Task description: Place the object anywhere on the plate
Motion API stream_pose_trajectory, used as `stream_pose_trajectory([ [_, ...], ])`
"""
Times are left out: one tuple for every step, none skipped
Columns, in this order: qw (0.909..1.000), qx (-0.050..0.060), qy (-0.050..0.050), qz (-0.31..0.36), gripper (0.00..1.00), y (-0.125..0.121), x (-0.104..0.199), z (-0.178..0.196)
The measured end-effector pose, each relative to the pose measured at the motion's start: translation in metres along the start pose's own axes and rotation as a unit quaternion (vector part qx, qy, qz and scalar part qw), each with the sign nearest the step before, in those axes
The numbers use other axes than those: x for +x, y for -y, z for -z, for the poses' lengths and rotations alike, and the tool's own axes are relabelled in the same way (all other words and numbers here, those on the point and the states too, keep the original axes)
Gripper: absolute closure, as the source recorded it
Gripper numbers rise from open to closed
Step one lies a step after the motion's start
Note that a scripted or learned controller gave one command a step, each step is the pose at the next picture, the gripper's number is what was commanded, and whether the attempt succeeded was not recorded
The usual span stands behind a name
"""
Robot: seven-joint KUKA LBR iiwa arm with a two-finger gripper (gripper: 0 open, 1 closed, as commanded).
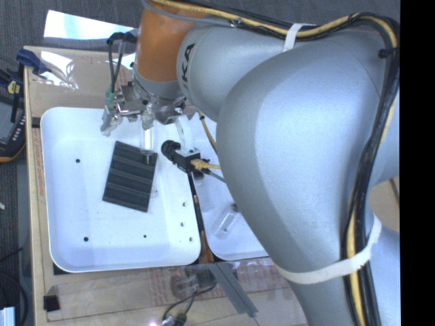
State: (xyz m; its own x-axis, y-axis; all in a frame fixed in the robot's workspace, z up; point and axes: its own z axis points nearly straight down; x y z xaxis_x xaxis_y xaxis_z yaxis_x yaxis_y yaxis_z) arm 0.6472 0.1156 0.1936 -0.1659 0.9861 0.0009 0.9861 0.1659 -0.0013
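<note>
One arm (285, 114) hiding right bin (231, 243), tool (146, 151) blurred

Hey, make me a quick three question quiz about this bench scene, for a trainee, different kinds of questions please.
1. True or false: the dark ridged slab lies in the left bin.
2. Which end of the slab is the end effector over? A. near end B. far end C. neither, it is over the right bin
3. Fill in: the band on the arm above the wrist is ____.

Key: 1 true. 2 B; whether it touches or grips the slab cannot be told. 3 orange.
</note>
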Motion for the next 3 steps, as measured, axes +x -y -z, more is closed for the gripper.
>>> stream_pose_trajectory([
  [0.9721, 0.004, 0.001, -0.235, 0.00, 0.019, 0.092, -0.091],
  [0.8965, 0.004, 0.001, -0.443, 0.00, 0.066, 0.110, -0.104],
  [0.8980, 0.007, 0.001, -0.440, 1.00, 0.067, 0.112, -0.095],
])
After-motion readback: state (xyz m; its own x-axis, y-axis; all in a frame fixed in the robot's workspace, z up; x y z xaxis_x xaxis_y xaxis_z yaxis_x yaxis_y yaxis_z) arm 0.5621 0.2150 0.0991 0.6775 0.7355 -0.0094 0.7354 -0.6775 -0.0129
